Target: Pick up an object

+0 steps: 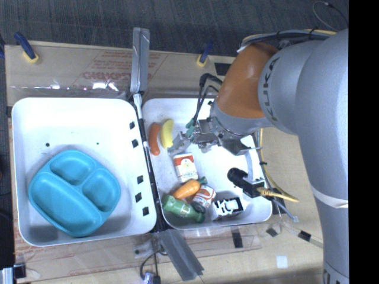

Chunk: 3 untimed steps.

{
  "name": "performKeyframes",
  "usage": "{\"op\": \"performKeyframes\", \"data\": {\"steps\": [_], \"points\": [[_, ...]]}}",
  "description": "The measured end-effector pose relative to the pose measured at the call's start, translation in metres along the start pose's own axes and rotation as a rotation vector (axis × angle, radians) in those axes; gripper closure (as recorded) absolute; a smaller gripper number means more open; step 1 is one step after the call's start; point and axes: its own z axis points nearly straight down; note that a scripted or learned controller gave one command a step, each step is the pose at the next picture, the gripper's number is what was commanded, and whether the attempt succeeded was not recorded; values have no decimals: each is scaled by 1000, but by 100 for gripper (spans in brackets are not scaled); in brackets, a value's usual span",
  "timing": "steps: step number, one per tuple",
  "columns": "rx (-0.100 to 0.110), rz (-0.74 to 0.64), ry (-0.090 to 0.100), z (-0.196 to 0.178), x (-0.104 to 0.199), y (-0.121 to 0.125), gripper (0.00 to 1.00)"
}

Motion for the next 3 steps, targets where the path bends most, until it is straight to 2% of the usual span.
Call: {"op": "performKeyframes", "data": {"steps": [1, 2, 3], "points": [[-6, -299, -3, 98, -29, 87, 0], [1, -303, -1, 90, -29, 86, 100], [-4, -312, -1, -2, 34, 113, 100]]}}
